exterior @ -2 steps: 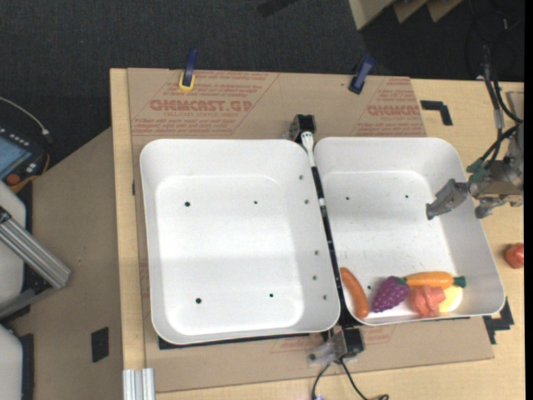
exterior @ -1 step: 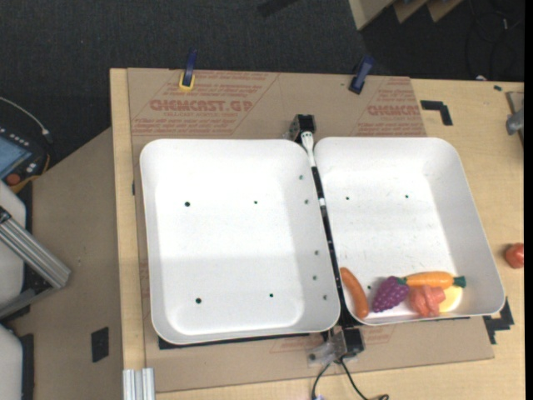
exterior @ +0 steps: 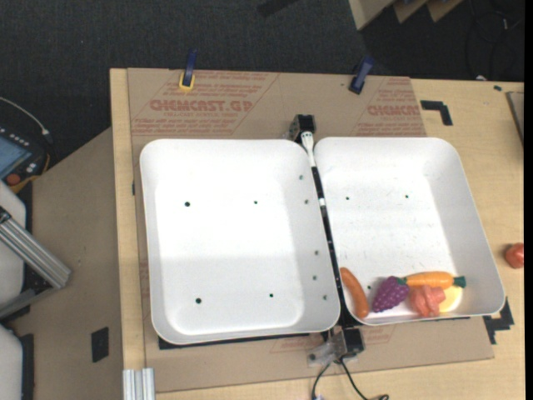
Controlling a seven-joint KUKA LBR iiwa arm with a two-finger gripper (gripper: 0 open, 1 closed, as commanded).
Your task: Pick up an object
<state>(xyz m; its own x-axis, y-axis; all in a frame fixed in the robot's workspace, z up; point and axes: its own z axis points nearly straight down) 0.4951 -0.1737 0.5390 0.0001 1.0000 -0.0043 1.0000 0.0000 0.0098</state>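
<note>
Several toy foods lie along the near edge of the right bin (exterior: 433,182). An orange sausage-shaped piece (exterior: 354,292) rests against the bin's near left corner. Beside it sits a purple bunch of grapes (exterior: 389,293). An orange carrot with a green top (exterior: 435,280) lies to the right of the grapes, above a red piece (exterior: 425,301) and a pale yellow piece (exterior: 450,299). These last three touch one another.
The left bin (exterior: 166,248) stands beside the right one on a brown cardboard sheet (exterior: 250,98). A small red-orange object (exterior: 515,256) lies on the bench outside the right bin. Blue clamps (exterior: 361,75) hold the cardboard's far edge.
</note>
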